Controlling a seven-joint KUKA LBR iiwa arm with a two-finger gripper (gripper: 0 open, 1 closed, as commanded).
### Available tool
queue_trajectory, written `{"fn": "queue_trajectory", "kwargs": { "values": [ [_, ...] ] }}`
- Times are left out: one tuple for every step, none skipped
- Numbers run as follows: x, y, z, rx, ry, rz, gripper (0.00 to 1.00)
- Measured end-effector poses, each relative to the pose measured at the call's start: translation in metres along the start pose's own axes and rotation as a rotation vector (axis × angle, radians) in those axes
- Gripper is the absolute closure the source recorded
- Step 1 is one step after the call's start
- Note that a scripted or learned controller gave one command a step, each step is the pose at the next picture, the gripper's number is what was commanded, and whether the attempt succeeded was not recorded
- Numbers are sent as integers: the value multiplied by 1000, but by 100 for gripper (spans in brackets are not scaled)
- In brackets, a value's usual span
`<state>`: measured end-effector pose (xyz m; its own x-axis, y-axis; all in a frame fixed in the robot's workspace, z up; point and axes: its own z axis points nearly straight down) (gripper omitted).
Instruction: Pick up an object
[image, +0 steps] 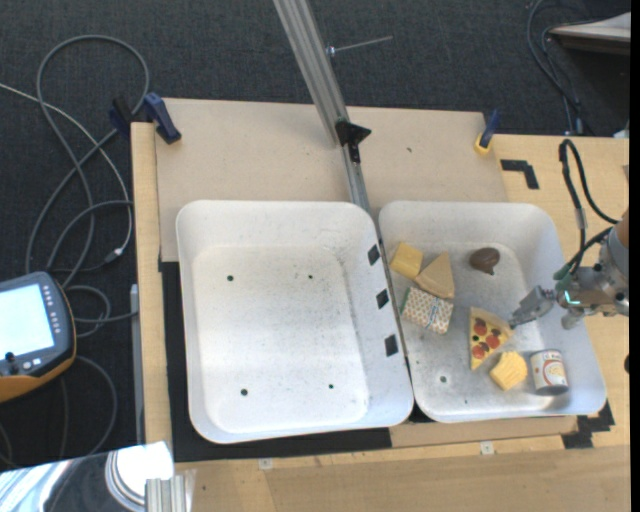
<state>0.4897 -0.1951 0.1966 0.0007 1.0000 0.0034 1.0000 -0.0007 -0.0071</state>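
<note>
The right bin (500, 215) holds several small objects. A yellow block (406, 260) and a tan wedge (437, 275) lie near its left wall, with a patterned box (428, 312) just below them. A dark brown lump (485, 260) sits further back. A pizza-slice toy (486, 335), a yellow cheese piece (509, 371) and a small can (548, 371) lie toward the front right. My gripper (548, 314) hangs over the bin's right side, just right of the pizza slice and above the can. It is open, with nothing between its fingers.
The left bin (280, 320) stands beside the right one, with a shared ridge between them. A metal pole (320, 80) slants in from the top down to that ridge. Black cables (575, 190) trail at the right behind the arm.
</note>
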Motion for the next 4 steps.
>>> {"fn": "queue_trajectory", "kwargs": {
  "values": [
    [0,1,-2,-6,-1,-1,0],
    [-6,-7,51,1,1,1,0],
    [-6,-7,102,-5,-1,1,0],
    [-6,-5,89,-11,-3,-1,100]
  ]
}}
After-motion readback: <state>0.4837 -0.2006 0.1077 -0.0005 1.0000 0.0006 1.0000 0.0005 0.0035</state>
